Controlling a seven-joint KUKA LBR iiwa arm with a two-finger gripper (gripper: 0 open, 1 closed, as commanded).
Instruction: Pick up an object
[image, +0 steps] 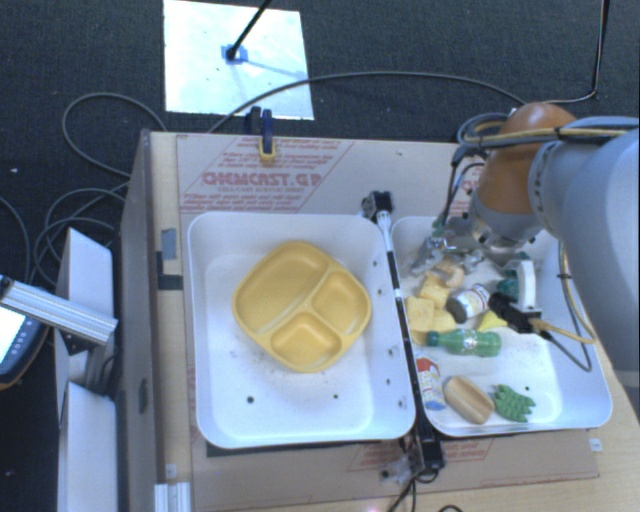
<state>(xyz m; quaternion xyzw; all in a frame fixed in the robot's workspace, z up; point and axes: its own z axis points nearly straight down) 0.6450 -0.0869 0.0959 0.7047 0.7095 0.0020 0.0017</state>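
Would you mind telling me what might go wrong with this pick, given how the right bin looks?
1. The end effector sits low over a tight cluster of yellow pieces and a can, so it may nudge neighbours or catch nothing.
2. The green bottle lies on its side and could roll if bumped.
3. The cluster lies close to the bin wall, which may block a finger.

Dark carpet floor (60, 60) with black cables (95, 105); white sheet (235, 60) lying flat

Grey arm (590, 175), orange band (525, 150), yellow cable (575, 335)
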